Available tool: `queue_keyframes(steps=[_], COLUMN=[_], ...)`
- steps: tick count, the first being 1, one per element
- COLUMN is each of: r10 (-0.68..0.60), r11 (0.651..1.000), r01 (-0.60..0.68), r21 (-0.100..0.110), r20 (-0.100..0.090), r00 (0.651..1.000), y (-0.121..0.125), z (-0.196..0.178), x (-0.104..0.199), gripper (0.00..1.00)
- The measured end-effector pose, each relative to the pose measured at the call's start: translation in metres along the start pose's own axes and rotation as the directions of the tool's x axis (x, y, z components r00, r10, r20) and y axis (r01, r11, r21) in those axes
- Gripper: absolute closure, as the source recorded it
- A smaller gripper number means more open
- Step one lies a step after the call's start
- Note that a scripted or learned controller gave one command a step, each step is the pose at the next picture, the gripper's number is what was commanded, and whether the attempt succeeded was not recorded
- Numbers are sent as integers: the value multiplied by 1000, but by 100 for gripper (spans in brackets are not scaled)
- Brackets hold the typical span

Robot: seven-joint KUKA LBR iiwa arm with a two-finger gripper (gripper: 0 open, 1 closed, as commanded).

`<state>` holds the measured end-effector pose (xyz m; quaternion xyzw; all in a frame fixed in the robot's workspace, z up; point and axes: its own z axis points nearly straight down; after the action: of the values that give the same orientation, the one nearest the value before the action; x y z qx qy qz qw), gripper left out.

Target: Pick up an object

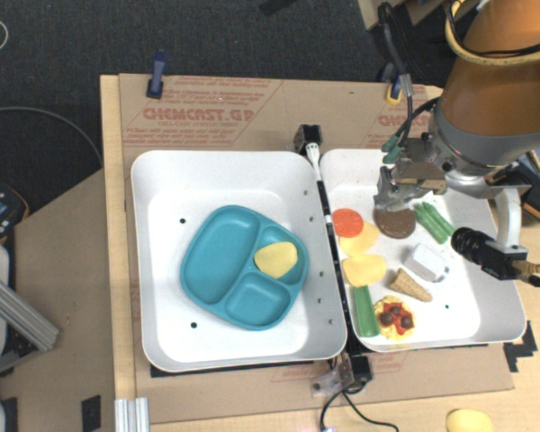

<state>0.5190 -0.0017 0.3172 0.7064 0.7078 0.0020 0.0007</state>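
Gripper [398,207] sits centre-right in the frame, over a brown disc [396,224] in the right bin [504,327]; grip state impossible to tell, the wrist hides it. Disc top covered. Arm [499,70] cut off at upper right.

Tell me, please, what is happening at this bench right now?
The arm reaches into the right bin, its gripper down over a brown round piece among toy foods: an orange disc, green pieces, a cone and a pizza slice. Nothing looks lifted yet. The left bin holds a blue divided tray with a yellow piece in one compartment.
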Motion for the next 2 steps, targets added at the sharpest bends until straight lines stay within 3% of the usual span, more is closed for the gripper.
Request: queue_keyframes(steps=[1,2], r10=[-3,11], r11=[1000,1000], r01=[3,-11], r21=[-4,-17], r20=[-1,6], r00=[1000,1000], y=[-39,-31], z=[-62,-217], x=[37,-60], gripper=[100,100])
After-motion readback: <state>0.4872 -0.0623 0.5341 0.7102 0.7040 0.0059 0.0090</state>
